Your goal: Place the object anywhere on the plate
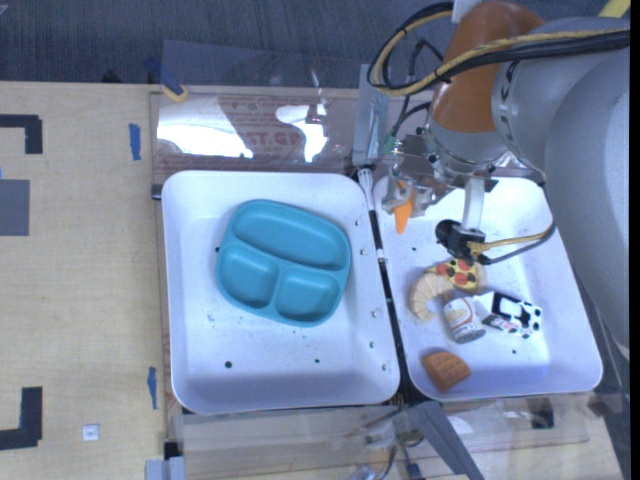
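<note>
- Two white bins sit side by side on the bench; the left bin [190, 368] carries a blue three-section plate [283, 260], bare on top.
- Just right of the divider, a small orange carrot-like object [401, 215] hangs between the fingers of the tool [403, 200], pinched and lifted over the right bin [570, 363], far end.
- It looks light, stiff and slightly slick; a grip across its thick upper end seems safest.
- Nearer lie a croissant [430, 290], a can [460, 318], a bread piece [446, 368] and a black-white toy [512, 315].
</note>
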Motion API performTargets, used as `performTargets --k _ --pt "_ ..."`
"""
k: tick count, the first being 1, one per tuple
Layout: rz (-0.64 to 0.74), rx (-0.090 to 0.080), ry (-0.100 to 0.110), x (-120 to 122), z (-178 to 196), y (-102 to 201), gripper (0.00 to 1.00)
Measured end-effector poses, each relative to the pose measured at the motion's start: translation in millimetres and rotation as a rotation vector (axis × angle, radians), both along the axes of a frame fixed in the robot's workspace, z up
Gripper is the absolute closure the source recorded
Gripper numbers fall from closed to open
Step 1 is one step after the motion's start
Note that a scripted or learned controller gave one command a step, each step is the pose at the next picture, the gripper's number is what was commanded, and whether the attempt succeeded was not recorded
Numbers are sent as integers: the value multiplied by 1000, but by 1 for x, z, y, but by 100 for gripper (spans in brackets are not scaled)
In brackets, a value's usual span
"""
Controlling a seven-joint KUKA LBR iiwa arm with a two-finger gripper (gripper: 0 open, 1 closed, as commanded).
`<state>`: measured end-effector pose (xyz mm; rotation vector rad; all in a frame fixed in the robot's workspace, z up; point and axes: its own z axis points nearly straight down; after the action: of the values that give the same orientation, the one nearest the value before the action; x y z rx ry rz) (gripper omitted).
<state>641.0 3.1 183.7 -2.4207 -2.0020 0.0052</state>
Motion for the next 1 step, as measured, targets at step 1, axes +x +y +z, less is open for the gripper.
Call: performTargets --k 1 --pt "95 3 0 -4 0 66 100"
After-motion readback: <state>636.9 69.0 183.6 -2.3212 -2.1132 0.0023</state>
